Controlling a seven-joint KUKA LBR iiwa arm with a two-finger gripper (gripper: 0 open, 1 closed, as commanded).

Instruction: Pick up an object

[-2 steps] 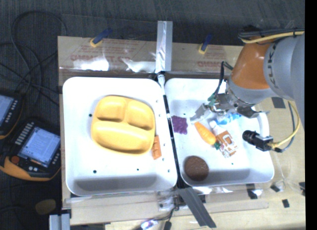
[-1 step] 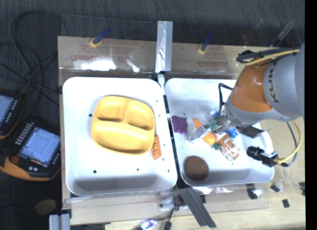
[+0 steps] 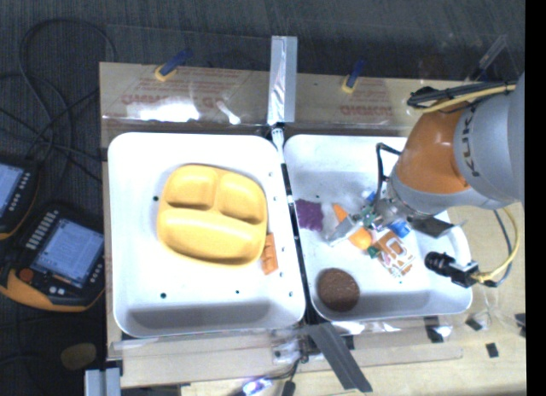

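the arm's fingers (image 3: 373, 218) reach down into the right bin (image 3: 324, 160) amid a clutter of small colourful objects (image 3: 388, 245); i cannot tell their spread. a purple piece (image 3: 308, 213) and brown disc (image 3: 338, 288) lie nearby. a yellow tray (image 3: 213, 212) sits in the left bin (image 3: 136, 283).

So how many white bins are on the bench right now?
2. The left bin holds a yellow tray; the right bin sits beside it, holding the small clutter under the arm.
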